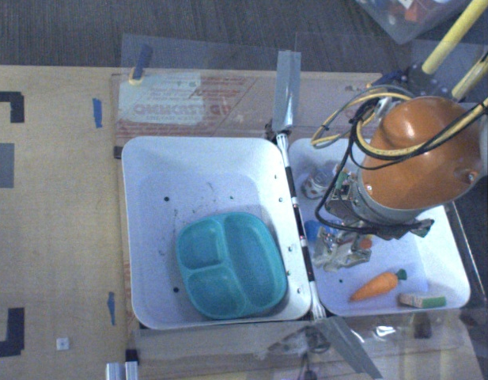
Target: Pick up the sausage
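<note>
Nearest the camera, in the right bin (457,279), a carrot (376,285) lay on the floor at a slant, green top toward the right; just beside it to the right lay a short pale stick with a green end (421,300), possibly the sausage, too small to tell; in the left bin (141,212), a teal 3-compartment tray (230,264) sat toward the near right corner; above the carrot, the gripper (342,248) hung low by the right bin's left wall, jaw spread impossible to tell and nothing visibly held; the orange wrist band (421,153) rose behind it; farthest back, a taped clear sheet (180,101).
</note>
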### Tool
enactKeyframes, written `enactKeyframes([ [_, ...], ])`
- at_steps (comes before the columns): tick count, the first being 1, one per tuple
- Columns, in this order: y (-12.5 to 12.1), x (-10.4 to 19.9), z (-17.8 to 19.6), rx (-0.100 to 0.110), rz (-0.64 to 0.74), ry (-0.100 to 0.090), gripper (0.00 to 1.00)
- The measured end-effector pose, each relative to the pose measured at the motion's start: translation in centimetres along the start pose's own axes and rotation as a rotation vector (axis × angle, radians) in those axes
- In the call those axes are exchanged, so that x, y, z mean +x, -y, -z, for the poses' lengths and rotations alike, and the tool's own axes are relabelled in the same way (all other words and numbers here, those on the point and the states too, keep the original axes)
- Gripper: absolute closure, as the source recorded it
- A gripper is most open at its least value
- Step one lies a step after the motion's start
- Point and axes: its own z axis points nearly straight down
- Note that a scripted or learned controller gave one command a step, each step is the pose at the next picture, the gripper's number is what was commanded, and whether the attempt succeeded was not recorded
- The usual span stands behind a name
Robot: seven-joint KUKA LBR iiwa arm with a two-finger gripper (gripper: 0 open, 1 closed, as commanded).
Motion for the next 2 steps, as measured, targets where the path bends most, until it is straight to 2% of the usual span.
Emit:
enactKeyframes([
  [1,5.3,3.1,7.6,0.005,-0.494,-0.002,1.0],
  [2,1.6,3.2,0.3,-0.001,-0.268,-0.006,1.0],
])
